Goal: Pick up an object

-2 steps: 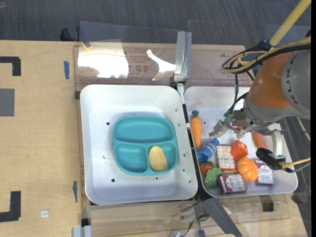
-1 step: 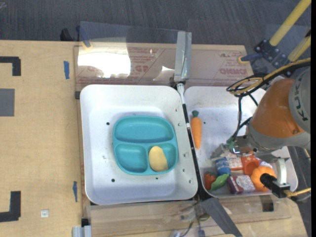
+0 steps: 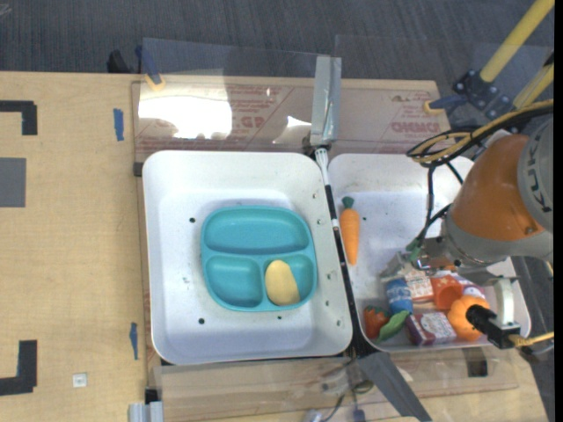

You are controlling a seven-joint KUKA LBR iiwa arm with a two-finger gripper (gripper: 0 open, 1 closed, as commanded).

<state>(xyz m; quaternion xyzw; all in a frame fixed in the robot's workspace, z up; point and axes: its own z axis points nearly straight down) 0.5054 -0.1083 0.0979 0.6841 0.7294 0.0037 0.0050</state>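
1 gripper (image 3: pixel 428 262) hangs over the toy pile (image 3: pixel 431 310).

Teal divided plate (image 3: pixel 255 236) in left bin (image 3: pixel 167 262)

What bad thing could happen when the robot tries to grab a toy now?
The toys are crowded in the right bin's near corner: the red pepper, small boxes and an orange ball touch, so it might catch two or knock one aside. The carrot lies against the bin wall, which could block a grab.

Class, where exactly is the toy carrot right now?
The carrot lies in the right bin, along its left wall beside the divider, above the red pepper.
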